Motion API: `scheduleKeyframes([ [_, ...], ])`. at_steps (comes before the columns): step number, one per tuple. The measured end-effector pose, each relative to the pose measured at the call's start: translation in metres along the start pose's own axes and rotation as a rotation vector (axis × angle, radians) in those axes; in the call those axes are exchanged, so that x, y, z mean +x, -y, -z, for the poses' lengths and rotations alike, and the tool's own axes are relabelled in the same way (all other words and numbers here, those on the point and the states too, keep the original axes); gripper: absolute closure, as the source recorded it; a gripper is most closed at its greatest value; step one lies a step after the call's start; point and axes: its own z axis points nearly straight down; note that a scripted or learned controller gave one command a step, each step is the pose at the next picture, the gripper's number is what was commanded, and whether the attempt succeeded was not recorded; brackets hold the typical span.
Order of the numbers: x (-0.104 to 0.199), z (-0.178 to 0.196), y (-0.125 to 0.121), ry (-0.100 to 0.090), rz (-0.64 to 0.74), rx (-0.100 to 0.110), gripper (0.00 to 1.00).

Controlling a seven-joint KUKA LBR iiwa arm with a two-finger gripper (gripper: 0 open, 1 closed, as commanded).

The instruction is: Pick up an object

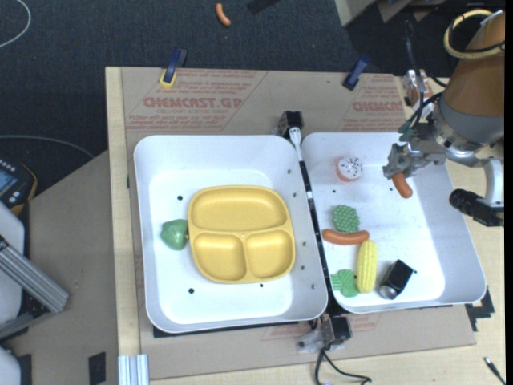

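Note:
My gripper hangs over the far right part of the right bin. A small orange sausage-shaped piece sticks out from between its fingers, so it is shut on that piece. Loose in the same bin lie a pink-and-white round toy, a green bumpy piece, a red-orange hot dog, a yellow corn cob, a small green toy and a black block.
The left bin holds a yellow divided plate and a green toy at the plate's left. A black divider runs between the bins. The arm's grey wrist and orange band stand over the right bin's far corner.

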Motion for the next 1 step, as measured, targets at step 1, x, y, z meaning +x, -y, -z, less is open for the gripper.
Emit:
scheduleKeyframes([
  [1, 0.0, 0.0207, -0.0013, -0.001, 0.0, 0.004, 1.0],
])
